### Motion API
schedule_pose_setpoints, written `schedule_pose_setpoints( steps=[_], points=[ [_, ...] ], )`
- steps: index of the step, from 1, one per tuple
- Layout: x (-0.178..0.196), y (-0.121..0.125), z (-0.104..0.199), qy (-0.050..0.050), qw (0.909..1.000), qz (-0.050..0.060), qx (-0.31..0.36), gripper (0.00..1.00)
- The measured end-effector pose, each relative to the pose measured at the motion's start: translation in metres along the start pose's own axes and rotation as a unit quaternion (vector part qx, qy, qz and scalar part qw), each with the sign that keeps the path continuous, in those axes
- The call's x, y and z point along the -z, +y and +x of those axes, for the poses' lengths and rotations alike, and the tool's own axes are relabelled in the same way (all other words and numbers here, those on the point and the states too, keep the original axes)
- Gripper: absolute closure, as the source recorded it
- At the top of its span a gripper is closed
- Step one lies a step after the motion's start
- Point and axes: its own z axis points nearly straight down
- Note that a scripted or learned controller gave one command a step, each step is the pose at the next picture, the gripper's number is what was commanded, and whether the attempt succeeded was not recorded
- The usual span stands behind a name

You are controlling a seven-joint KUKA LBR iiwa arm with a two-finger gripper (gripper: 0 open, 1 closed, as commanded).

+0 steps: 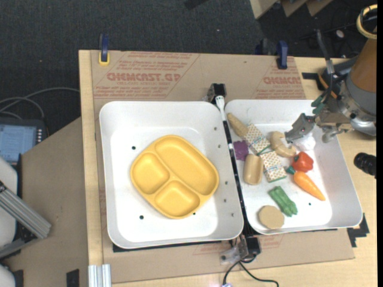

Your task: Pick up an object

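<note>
Fingers (298,128) spread apart with nothing between them, hanging from the gripper (314,129) over the far side of the right bin (347,178), above bare white floor. No candidate under the gap itself: closest is the beige lump (281,143), just beside the nearer finger and off to the side. Likely to close on air if lowered straight down from this spot. Across the divider, left bin (114,160) with only the yellow divided plate (173,175), broad and flat, poor for a pinch and well away from the arm. In the right bin, a tight cluster: tan roll (252,169), carrot (309,184), green piece (282,200), round tan disc (271,217), red vegetable (303,161), patterned block (274,166), purple scrap (240,150). Several touching or overlapping, so risk of a finger landing on top of a neighbour, nudging the pile, or catching two at once. Rounded, tapered shapes such as the carrot apt to squirt out under a pinch; smallest bits easy to miss altogether.
</note>
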Motion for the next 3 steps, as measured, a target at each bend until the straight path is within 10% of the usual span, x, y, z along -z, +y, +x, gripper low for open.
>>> schedule_pose_setpoints(
  steps=[1,2,3],
  points=[
    [-0.171,-0.016,-0.093,0.0,1.0,0.007,-0.005,0.0],
    [-0.187,-0.055,-0.033,-0.001,1.0,-0.003,0.0,0.0],
    [-0.178,-0.055,-0.035,-0.002,1.0,-0.003,-0.001,1.0]
  ],
)
